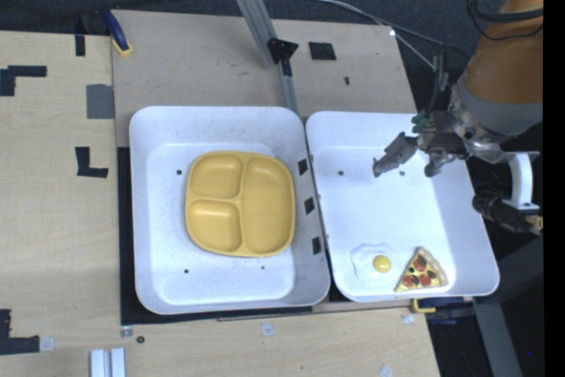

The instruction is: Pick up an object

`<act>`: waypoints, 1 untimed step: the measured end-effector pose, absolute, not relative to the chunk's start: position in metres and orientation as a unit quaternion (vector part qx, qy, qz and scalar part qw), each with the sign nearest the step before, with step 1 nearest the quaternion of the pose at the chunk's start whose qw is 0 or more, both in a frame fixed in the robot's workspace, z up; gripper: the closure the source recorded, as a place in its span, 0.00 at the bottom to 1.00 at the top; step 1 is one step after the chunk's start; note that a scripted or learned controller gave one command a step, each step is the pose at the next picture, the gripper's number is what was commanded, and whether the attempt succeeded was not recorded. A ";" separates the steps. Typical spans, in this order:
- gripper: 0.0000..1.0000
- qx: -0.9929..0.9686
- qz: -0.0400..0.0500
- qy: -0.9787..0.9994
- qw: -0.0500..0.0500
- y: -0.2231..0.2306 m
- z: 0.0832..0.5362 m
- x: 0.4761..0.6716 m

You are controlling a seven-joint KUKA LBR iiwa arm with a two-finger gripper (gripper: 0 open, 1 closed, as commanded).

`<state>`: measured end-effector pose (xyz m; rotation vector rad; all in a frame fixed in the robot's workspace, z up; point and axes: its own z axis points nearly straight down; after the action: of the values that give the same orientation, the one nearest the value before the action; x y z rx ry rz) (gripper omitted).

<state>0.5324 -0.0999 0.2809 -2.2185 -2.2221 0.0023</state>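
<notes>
In the right bin point(353, 146), a toy fried egg point(373, 261) and a toy pizza slice point(421, 270) lie side by side near the front edge. My gripper point(411, 159) hangs over the far right part of that bin, well behind both toys. Its two dark fingers point(389, 159) are spread apart with nothing between them. The left bin point(159, 190) holds a yellow divided plate point(239, 203) at its middle.
A slanted metal pole point(256, 4) with a black clamp stands behind the bins. Cables run across the dark floor at the back. The arm's orange band point(508, 40) and grey wrist are at the right edge.
</notes>
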 end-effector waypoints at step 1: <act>0.00 -0.707 0.002 -0.708 0.002 -0.098 0.237 0.533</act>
<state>0.5328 -0.0976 0.2373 -2.2175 -2.2201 0.0066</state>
